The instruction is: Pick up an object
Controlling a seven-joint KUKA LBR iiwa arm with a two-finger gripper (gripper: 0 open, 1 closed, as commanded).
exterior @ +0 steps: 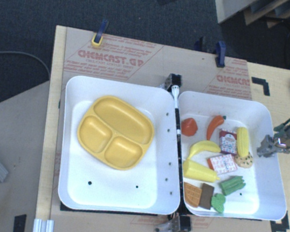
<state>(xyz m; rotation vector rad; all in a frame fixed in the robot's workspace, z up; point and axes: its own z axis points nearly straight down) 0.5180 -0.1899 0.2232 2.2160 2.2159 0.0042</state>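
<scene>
Gripper (267,147), finger state n/k, hung at right edge of shallow white plastic bin (272,176); nearest obj, yellow plastic corn cob (243,142), lay just left, long axis running front-back.

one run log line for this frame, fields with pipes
pincer above right bin's right rim, nothing seen held | toy food clustered in right white bin | yellow three-compartment plastic tray in left white bin

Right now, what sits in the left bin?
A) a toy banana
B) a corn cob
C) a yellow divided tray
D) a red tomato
C: the yellow divided tray lies alone in the left bin; the toy foods are in the right bin.
</scene>
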